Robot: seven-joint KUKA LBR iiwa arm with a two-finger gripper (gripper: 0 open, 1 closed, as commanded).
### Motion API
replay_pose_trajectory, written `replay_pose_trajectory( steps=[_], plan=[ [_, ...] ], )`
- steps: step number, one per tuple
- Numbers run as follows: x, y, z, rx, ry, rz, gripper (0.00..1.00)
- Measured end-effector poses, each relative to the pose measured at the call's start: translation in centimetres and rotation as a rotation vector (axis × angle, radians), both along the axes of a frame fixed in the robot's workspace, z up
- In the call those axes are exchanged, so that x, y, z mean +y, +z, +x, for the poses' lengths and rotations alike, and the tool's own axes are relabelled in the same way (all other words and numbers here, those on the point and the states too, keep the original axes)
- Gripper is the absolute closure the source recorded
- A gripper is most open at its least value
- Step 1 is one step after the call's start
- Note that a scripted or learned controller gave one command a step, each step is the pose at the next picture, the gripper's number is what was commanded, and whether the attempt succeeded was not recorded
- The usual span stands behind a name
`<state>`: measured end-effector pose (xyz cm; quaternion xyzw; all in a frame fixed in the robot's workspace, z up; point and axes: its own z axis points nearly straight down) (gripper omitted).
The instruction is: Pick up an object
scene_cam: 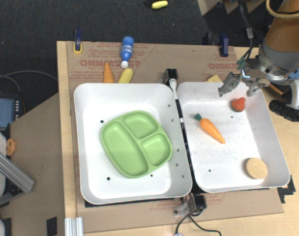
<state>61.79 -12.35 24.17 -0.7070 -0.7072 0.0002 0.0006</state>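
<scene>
Fingers: the two grey fingers [229, 84] of the two-finger gripper [241, 85] stand spread apart with nothing between them, above the far edge of the right shallow white bin [272, 132].
Nearest thing: a small round red object [238, 103] (perhaps a toy tomato, too small to tell) lies on the bin floor just beside the gripper, on its near side as the camera sees it.
Other candidates: an orange plastic carrot with a green top [210, 127] lies further off toward the bin's middle, its long axis slanting from upper left to lower right; a tan round disc [256, 168] sits well apart in the near right corner.
Left bin: a green three-compartment plastic plate [135, 143].
Judgement: the red object looks the likeliest pick, needing a short shift toward the camera and a descent.
</scene>
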Motion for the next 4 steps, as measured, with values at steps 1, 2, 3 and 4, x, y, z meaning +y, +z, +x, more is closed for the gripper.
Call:
replay_pose_trajectory(
  steps=[1, 2, 3, 4],
  plan=[
    [-0.2, -5.1, -2.6, 0.006, -0.002, 0.001, 0.00],
    [2.0, -16.3, -5.0, 0.005, -0.001, 0.002, 0.00],
    [1.8, -14.6, -4.8, -0.005, -0.002, -0.001, 1.00],
    [10.4, -5.0, -0.1, -0.015, 0.011, 0.002, 1.00]
  ],
)
